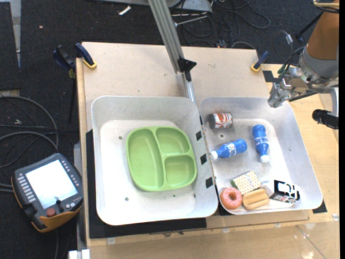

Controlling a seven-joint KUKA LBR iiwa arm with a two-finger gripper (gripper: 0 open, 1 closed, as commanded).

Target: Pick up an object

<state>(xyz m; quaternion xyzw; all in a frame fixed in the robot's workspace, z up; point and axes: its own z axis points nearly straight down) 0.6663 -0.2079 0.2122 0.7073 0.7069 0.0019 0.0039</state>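
From above the bench we see the gripper (pixel 276 99) poised at the two o'clock corner of the right bin (pixel 304 150), over its rim and holding nothing; whether the pincer stands apart or together we cannot tell from this angle. The objects to be picked all lie in that bin: a small red and white can (pixel 221 120) on its side toward eleven o'clock, two blue bottles with white caps near the middle, the left blue bottle (pixel 230 149) lying aslant and the right blue bottle (pixel 260 141) pointing cap-down toward six. Along the six o'clock edge we find a pink doughnut (pixel 232 198), a tan bread roll (pixel 255 199) just beside it, a patterned cracker-like block (pixel 247 182) above them and a black and white packet (pixel 285 191) toward four o'clock. The left bin (pixel 108 144) holds a green divided plate (pixel 161 158).
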